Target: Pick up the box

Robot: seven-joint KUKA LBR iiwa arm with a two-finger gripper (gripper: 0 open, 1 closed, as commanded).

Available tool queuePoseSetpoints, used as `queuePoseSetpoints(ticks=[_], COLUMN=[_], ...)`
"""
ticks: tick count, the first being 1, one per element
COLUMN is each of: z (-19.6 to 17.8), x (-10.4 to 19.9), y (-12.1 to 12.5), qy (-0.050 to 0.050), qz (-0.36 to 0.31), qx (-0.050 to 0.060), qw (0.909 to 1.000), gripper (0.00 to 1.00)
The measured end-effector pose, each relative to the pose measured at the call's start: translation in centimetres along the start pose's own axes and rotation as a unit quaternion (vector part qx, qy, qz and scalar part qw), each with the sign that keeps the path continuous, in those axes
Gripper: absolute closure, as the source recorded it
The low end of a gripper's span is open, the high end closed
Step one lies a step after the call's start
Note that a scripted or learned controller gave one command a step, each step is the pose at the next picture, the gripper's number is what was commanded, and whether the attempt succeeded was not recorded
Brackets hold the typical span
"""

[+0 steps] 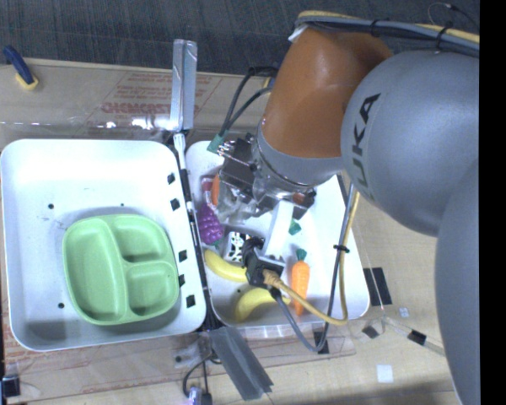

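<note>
From where I stand, the slim white cardboard box with teal markings (pixel 280 228) lies slantwise in the right-hand white bin (pixel 354 298), just right of the lowered gripper (pixel 236 199), whose grip state I can't make out.

Grey arm (pixel 405 116) reaching from right, orange-banded wrist bent down, gripper (pixel 244 209) lowered

Green tray (pixel 118 268), yellow bananas (pixel 223 268), orange carrot (pixel 299 278), purple grapes (pixel 208 224), white bins (pixel 25 192).
</note>
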State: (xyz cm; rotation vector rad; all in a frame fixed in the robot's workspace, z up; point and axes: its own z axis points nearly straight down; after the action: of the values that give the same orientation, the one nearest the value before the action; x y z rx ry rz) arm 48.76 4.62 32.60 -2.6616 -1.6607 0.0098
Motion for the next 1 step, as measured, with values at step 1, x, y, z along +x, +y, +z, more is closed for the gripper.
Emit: queuePoseSetpoints(ticks=[1], z=[0.02], x=[0.04], y=[-0.03], qy=[0.000], qz=[-0.001], qx=[0.000], qw=[1.0000], gripper=[0.00])
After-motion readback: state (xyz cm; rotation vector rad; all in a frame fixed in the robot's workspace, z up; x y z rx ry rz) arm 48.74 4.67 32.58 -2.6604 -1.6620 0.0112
